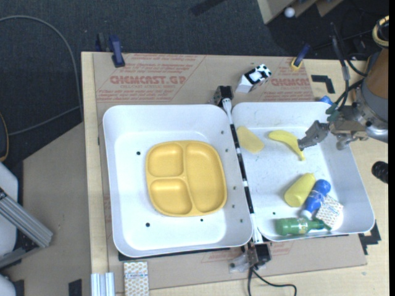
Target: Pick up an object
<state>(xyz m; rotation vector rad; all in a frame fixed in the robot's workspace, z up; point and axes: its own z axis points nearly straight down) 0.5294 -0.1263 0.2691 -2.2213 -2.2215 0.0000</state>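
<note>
Left bin point(117, 165): one yellow divided plate point(185, 179). Right bin point(352, 171): one banana point(285, 140), one pale yellow piece point(250, 139), one yellow cylinder point(299, 189), one blue bottle point(316, 197), one green bottle point(297, 226), one packet point(330, 213). Gripper point(322, 138) above right bin, jaws spread, pinching nothing.

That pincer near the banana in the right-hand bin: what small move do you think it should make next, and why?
Probably a short drop toward the banana. The pincer sits by the banana's right end, at the bin's upper part, and nothing shows between its fingers. The banana lies apart from the yellow piece to its left, so there seems room to close on it.
</note>
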